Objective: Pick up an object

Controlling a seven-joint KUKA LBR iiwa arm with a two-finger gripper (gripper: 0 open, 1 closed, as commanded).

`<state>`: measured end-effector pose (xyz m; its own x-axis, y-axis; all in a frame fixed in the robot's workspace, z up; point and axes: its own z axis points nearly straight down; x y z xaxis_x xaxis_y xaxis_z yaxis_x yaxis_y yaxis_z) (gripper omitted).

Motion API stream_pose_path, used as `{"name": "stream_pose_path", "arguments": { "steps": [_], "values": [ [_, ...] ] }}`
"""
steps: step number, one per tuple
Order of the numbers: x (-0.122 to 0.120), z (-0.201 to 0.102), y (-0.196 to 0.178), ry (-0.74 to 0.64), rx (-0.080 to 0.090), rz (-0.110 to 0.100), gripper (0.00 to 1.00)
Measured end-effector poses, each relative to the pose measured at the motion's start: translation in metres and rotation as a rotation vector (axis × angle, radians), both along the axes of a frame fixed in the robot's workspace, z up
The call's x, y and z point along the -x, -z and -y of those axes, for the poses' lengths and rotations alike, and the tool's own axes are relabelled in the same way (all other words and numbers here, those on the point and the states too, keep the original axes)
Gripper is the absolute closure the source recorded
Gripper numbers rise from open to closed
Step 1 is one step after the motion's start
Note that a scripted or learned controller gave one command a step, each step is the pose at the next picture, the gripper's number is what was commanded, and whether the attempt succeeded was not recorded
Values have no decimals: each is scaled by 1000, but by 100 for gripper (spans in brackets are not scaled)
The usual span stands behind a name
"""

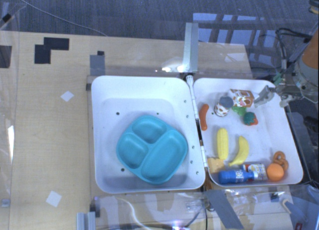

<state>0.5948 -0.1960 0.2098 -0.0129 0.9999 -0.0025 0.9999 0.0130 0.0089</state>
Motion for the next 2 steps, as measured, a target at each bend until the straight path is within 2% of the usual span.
{"name": "stream_pose_path", "arguments": {
  "steps": [1, 2],
  "values": [
    [-19, -77, 113, 391, -5, -7, 0],
    [19, -81, 121, 382, -5, 1, 0]
  ]
}}
